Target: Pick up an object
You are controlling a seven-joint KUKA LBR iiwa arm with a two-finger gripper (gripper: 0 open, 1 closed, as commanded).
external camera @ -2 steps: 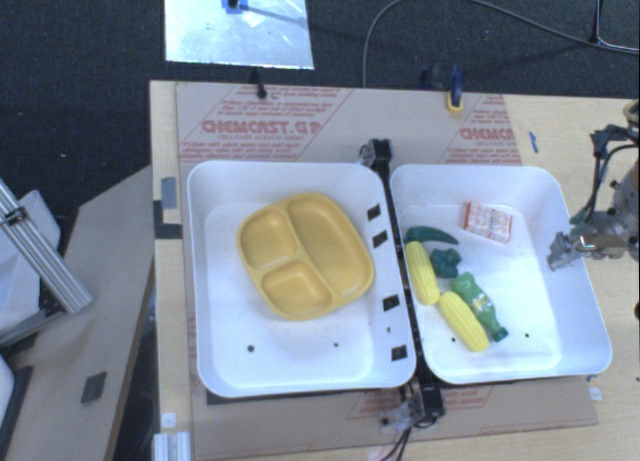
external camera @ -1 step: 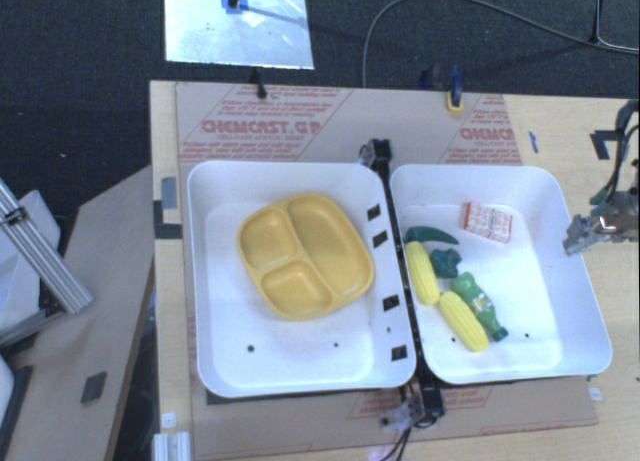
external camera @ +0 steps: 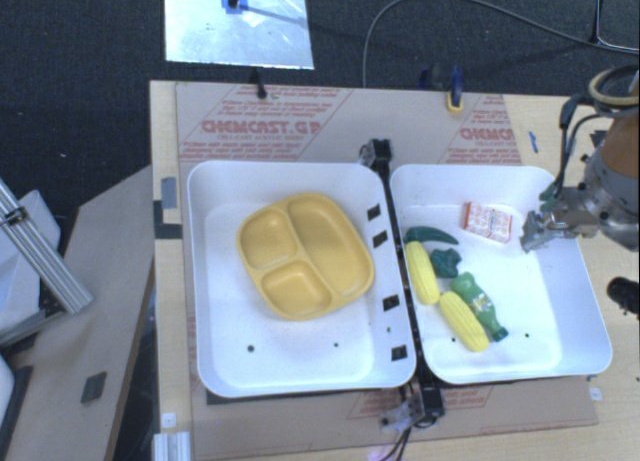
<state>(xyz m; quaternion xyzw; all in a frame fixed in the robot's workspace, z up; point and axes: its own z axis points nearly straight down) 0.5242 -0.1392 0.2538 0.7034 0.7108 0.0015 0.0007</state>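
In the right bin point(external camera: 560, 349) lie two yellow corn cobs, one point(external camera: 421, 272) near the divider and one point(external camera: 464, 320) lower down. A green bottle point(external camera: 480, 304) lies between and beside them, with a dark green pepper point(external camera: 432, 236) above. A small red-and-white packet point(external camera: 487, 220) rests near the bin's far side. My gripper point(external camera: 534, 232) hangs over the right part of this bin, just right of the packet, with nothing visible between its fingers.
The left bin point(external camera: 220, 349) holds a yellow three-compartment plate point(external camera: 304, 254). A black divider with clips point(external camera: 392, 269) separates the bins. A shiny metal sheet point(external camera: 237, 9) lies beyond the bench. Cables run across the far side.
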